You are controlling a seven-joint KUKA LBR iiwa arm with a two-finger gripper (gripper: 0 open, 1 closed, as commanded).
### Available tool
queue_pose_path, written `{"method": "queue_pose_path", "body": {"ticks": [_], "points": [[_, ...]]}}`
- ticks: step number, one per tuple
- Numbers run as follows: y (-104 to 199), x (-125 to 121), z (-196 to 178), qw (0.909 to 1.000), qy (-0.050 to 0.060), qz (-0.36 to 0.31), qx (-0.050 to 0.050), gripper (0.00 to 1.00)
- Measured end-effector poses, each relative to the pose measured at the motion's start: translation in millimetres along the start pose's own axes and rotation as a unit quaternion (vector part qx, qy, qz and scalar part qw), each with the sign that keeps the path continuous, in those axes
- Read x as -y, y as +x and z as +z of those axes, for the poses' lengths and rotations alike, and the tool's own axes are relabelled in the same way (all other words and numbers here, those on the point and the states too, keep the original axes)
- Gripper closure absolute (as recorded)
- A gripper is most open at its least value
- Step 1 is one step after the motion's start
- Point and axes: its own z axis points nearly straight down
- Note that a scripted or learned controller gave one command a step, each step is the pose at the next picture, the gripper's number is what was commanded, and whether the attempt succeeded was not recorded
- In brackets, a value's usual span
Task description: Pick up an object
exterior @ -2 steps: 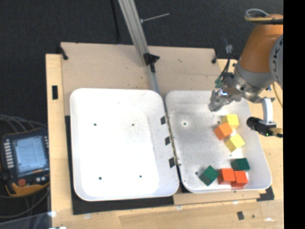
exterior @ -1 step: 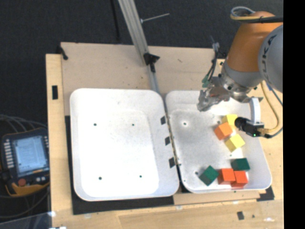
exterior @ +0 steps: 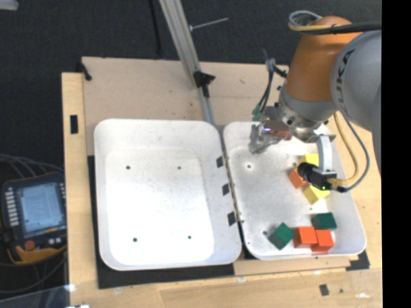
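My gripper point(exterior: 259, 138) hangs over the far left corner of the right bin point(exterior: 263, 191), below the grey arm and its orange band point(exterior: 318, 56). Nothing shows in it. Several small blocks lie in this bin. A green block point(exterior: 280, 235), two orange blocks point(exterior: 306, 236) and a second green block point(exterior: 324, 221) sit along the near edge. An orange block point(exterior: 297, 178) and yellow blocks point(exterior: 314, 194) lie at the right side, partly behind a white bracket and black cable on the arm. All of them are well apart from the gripper.
The left bin point(exterior: 157, 191) stands beside the right one, with black clips along the shared edge. A slanted metal pole point(exterior: 183, 37) rises from the bench behind the bins. A control pendant point(exterior: 35, 207) sits off the bench at the left.
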Motion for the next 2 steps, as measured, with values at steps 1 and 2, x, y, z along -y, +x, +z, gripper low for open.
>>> {"method": "queue_pose_path", "body": {"ticks": [1, 2], "points": [[47.2, 7.9, 9.4, 1.0000, 0.001, 0.000, 0.001, 1.00], [104.5, 9.6, -0.8, 1.0000, -0.001, -0.001, 0.000, 1.00]]}}
